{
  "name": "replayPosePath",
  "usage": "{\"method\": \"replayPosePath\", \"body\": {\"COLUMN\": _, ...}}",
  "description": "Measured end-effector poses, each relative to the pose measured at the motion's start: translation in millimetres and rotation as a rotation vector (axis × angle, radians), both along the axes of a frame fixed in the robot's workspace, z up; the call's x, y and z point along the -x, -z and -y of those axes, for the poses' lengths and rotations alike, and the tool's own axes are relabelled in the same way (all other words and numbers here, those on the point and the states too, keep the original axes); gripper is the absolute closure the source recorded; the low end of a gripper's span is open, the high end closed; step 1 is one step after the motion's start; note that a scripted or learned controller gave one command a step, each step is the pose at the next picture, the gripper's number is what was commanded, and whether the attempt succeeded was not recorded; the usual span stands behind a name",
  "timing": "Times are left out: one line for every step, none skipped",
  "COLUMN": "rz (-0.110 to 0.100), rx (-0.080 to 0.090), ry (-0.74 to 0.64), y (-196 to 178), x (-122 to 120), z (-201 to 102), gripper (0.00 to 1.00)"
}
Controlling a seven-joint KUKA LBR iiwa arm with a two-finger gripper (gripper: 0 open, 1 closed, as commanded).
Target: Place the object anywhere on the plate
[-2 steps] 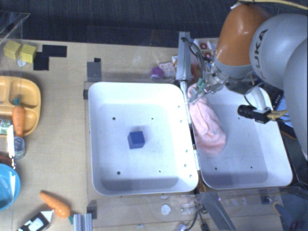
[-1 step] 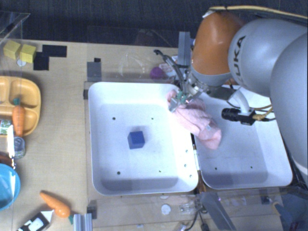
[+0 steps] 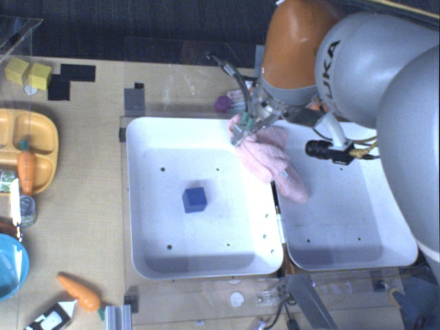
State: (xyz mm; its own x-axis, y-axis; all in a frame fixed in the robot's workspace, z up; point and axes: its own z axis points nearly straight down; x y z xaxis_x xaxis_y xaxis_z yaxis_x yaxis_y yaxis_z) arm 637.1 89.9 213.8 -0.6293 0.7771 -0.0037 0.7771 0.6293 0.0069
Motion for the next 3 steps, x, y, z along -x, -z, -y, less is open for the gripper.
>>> {"method": "replayPosePath", "body": {"rz": -0.005, "rx": -0.001, "ry": 0.063, "y": 49.0, "x": 77.9, "z": -58.9, "gripper": 1.0}}
{"method": "replayPosePath", "body": {"rz": -0.003, "rx": -0.002, "ry": 0.351, "y": 46.6, "x": 13.9, "z": -35.0, "gripper": 1.0}}
{"method": "replayPosePath", "body": {"rz": -0.005, "rx": -0.002, "ry": 0.304, "y": 59.9, "x": 54.6, "z": -99.0, "gripper": 1.0}}
